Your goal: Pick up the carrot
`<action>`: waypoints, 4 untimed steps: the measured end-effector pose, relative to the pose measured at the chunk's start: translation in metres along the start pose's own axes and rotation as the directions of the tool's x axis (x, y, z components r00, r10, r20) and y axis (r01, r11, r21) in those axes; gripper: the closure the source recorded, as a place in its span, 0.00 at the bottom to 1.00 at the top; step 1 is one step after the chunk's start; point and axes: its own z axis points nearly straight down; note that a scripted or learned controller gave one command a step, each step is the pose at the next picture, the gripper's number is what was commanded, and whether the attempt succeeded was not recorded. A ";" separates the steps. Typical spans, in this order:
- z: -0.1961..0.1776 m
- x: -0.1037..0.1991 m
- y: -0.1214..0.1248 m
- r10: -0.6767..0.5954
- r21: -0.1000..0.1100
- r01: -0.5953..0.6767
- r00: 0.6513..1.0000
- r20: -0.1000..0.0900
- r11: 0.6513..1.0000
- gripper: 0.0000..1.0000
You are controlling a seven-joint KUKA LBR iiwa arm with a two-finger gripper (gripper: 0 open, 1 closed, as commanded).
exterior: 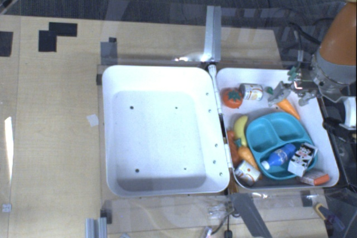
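Now the fingers (291,88) hang over the back right part of the right bin (332,160), spread open with nothing held. Just below them lies the carrot (288,107), touching the back edge of the blue tray (262,136). A banana (240,128) lies left of the tray.

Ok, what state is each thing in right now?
Gripper: low at the right bin's top edge, over the carrot.
Carrot: lying beside the blue tray.
Blue tray: upright, bottle lying inside.
Banana: lying against the tray.
Can: on its side.
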 end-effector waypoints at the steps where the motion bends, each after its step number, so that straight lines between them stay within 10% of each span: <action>1: -0.020 0.006 -0.046 -0.269 -0.002 0.269 0.963 0.001 0.963 0.00; 2: -0.003 0.005 0.023 -0.435 -0.003 0.435 0.900 0.002 0.900 0.00; 3: 0.088 -0.022 0.075 -0.267 -0.002 0.267 0.964 0.001 0.964 0.00; 4: 0.133 -0.056 0.065 -0.149 -0.006 0.149 0.989 0.002 0.989 0.00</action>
